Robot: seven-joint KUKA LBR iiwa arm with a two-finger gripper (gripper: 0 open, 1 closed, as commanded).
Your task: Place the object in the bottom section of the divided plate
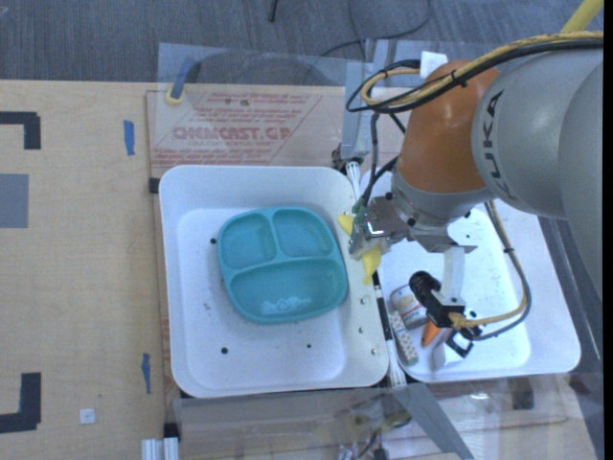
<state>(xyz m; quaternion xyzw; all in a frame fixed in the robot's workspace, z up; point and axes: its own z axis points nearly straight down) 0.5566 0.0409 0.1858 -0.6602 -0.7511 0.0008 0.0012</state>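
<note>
A teal divided plate point(283, 264) lies in the left bin point(192, 353), with two small sections at the top and one large section point(287, 290) at the bottom. My gripper point(363, 240) hangs over the ridge between the two bins, just right of the plate's rim. A yellow object point(371, 263) sits in its grasp, one end poking out toward the plate and the other toward the front. The gripper body hides the object's middle.
The right bin point(546, 333) holds a small jar point(407, 305), an orange piece point(431, 334) and a pale item point(406, 349) near its left wall. A clear sheet and a cardboard panel point(239, 127) lie behind the bins.
</note>
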